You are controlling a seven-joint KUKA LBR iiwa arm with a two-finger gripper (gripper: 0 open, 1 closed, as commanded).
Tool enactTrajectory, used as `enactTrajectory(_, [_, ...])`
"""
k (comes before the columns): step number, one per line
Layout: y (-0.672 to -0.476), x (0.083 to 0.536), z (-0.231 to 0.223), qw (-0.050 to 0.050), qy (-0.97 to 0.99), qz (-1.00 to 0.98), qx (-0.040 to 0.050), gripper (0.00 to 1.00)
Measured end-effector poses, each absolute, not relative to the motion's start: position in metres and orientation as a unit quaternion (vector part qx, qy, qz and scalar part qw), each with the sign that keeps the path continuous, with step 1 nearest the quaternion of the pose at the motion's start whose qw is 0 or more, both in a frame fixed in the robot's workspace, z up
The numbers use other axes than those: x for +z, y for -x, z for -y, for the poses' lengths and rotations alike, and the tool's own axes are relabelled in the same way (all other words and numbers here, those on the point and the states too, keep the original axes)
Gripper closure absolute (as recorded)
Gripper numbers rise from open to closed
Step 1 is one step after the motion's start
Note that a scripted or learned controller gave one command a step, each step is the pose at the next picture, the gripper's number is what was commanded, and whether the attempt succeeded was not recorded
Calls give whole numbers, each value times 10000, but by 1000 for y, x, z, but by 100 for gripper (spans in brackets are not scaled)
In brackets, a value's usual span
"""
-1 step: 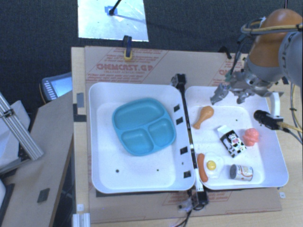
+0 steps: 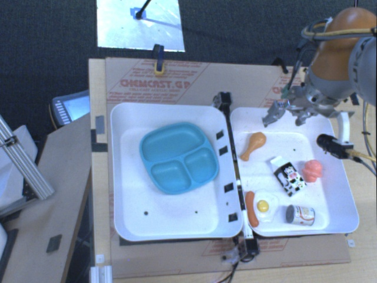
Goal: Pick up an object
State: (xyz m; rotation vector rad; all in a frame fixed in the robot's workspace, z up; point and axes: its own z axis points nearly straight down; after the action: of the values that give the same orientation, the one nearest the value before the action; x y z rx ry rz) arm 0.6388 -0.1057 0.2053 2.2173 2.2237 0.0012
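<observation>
The right bin [image 2: 339,187] holds several toy foods: a tan drumstick [image 2: 253,144], a black-and-white carton [image 2: 289,178], a pink lump [image 2: 313,170], a fried egg [image 2: 264,207], a red sausage [image 2: 251,209] and a small can [image 2: 300,215]. My gripper [image 2: 287,117] hangs over the far edge of this bin, above and to the right of the drumstick. Its fingers are spread open with nothing between them.
A blue divided plate [image 2: 178,157] lies in the left bin [image 2: 126,181]. A black divider strip [image 2: 231,164] runs between the two bins. A black connector with cable [image 2: 331,145] sticks out over the right bin's far right side.
</observation>
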Motion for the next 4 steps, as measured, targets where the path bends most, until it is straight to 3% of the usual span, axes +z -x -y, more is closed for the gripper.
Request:
enactTrajectory(2, [-639, 90, 102, -8, -7065, -7077, -7, 0])
enactTrajectory(3, [-641, 105, 103, 20, -7065, -7077, 13, 100])
enactTrajectory(4, [-648, 164, 94, 30, -7050, -7092, 26, 100])
